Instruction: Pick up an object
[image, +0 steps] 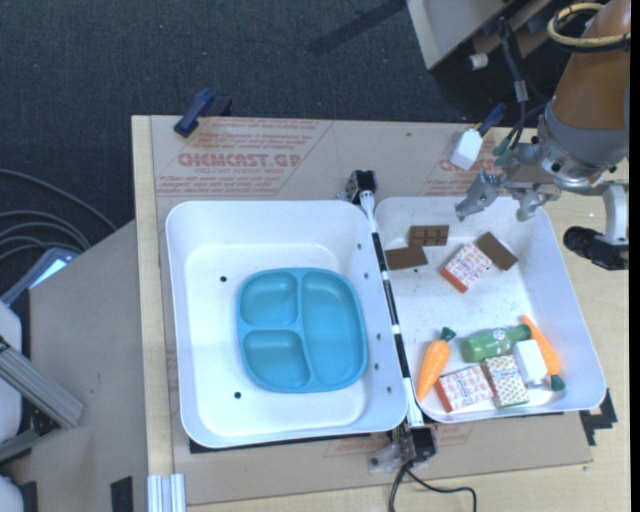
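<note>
The arm's gripper (499, 198) hangs open with nothing in it, so it can drop onto a toy. Just below it lie 3 flat brown chocolate pieces (429, 236) and a small red and white box (466, 266).

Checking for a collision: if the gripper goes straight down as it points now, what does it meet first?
Probably the bare floor of the right bin, near its back edge. The gripper hangs there, and the brown pieces lie nearby; depth is unclear.

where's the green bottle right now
The green bottle lies on its side in the right bin, toward its near end, between the carrot on its left and a second carrot on its right.
</note>
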